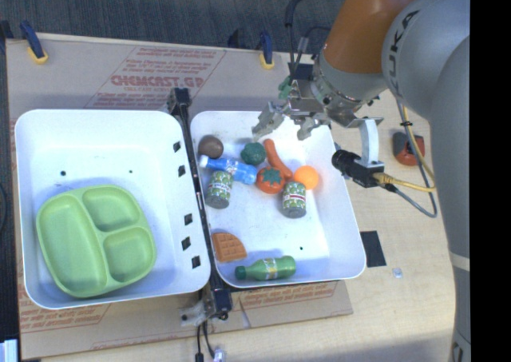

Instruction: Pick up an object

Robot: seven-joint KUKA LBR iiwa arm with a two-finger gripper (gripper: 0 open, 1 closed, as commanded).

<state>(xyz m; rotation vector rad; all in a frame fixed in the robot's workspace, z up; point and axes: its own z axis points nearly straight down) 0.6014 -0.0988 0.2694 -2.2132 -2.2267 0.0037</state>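
Your left bin point(32, 192) holds a green divided plate point(96, 239). In the right bin point(339, 216) you have a brown ball point(211, 145), two cans point(219, 188), a carrot point(276, 157), an orange ball point(306, 177), a cookie point(227, 247) and a green bottle point(266, 268). The gripper point(285, 125) hangs over that bin's far edge, fingers spread, grasping nothing. The clustered items overlap, so you can't separate them cleanly.

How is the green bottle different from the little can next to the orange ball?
The green bottle is long, lying flat near the front wall of the right bin; the little can is short and stubby, in the middle cluster beside the orange ball. The bottle lies apart from the pile; the can touches its neighbours. Both are in the same bin and carry labels.
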